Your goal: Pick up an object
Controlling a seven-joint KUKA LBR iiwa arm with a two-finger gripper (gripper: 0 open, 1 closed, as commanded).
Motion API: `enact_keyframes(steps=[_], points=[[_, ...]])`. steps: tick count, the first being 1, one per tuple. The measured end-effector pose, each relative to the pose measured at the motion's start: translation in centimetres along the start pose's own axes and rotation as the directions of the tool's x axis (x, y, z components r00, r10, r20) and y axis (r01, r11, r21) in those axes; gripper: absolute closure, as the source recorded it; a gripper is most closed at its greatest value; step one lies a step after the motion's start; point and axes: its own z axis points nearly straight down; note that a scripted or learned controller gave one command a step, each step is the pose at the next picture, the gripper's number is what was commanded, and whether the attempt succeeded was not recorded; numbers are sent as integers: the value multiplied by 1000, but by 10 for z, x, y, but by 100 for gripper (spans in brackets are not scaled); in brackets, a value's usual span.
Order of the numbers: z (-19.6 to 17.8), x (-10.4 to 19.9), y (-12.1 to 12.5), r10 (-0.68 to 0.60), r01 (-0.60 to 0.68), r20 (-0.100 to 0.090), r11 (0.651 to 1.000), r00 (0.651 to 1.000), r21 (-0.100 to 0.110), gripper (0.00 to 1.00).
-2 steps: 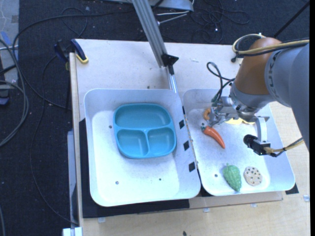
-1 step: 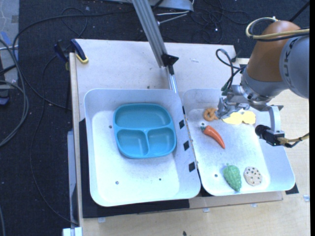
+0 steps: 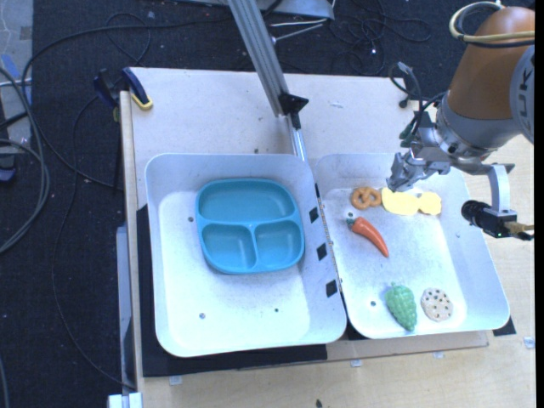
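Gripper low over the yellow toy in the right bin

The gripper tips sit at the yellow toy's upper left edge (whether they are open or closed cannot be told). A pretzel lies just left of it, an orange carrot below, a green vegetable and cookie nearer the front. A blue divided tray rests in the left bin on the worktop.

Yellow flat piece lies directly under the gripper tips, pretzel just left of them. Orange carrot lies tilted below-left of the jaws; green leafy piece and spotted cookie sit well below, side by side.
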Motion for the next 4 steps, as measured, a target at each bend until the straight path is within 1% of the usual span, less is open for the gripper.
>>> enact_keyframes(steps=[1, 2, 3, 4], points=[[-6, 0, 1, 0, 0, -1, 1000, 1000, 1, 100], [8, 49, -25, -3, 3, -1, 1000, 1000, 6, 100], [21, 100, -42, -5, 5, -2, 1000, 1000, 7, 100], [15, 154, -70, -5, 5, -2, 1000, 1000, 6, 100]])
